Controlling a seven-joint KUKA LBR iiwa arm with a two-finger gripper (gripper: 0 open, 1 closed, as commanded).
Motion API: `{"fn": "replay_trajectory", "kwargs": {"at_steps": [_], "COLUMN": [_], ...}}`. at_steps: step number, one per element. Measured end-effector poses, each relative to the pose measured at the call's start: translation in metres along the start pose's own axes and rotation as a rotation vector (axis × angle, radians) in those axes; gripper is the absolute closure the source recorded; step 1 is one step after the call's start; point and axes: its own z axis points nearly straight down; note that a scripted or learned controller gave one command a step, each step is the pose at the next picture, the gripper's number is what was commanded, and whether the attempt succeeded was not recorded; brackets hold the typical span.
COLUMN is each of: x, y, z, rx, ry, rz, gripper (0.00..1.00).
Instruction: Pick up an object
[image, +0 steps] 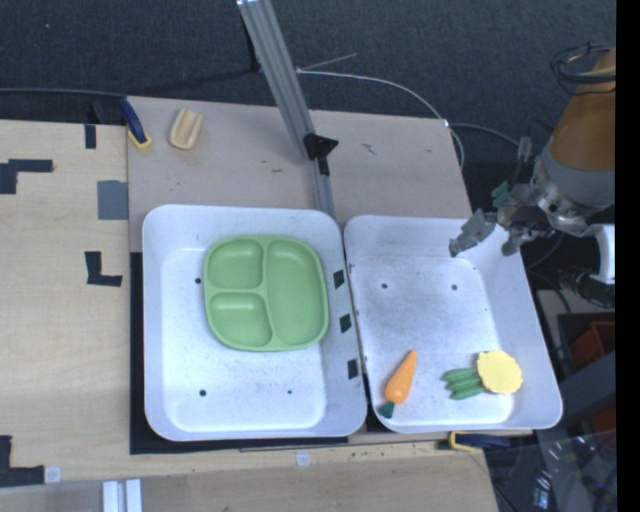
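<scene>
An orange toy carrot (400, 376) lies near the front of the right bin (430, 290). Beside it, toward the front right corner, lies a yellow toy pineapple with green leaves (487, 375). My gripper (490, 234) hovers over the back right edge of that bin, well behind both toys. Its two fingers stand spread apart with nothing between them. The grey arm with its orange band (585, 120) reaches in from the right.
The left bin (175, 330) holds a green divided plate (266, 292). A slanted metal pole (290, 90) rises behind the bins. A small tan block (185, 129) and a blue-yellow item (134, 124) lie on the bench at back left.
</scene>
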Motion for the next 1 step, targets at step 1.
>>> {"fn": "replay_trajectory", "kwargs": {"at_steps": [1], "x": [0.0], "y": [0.0], "z": [0.0], "rx": [0.0], "ry": [0.0], "rz": [0.0], "gripper": [0.0]}}
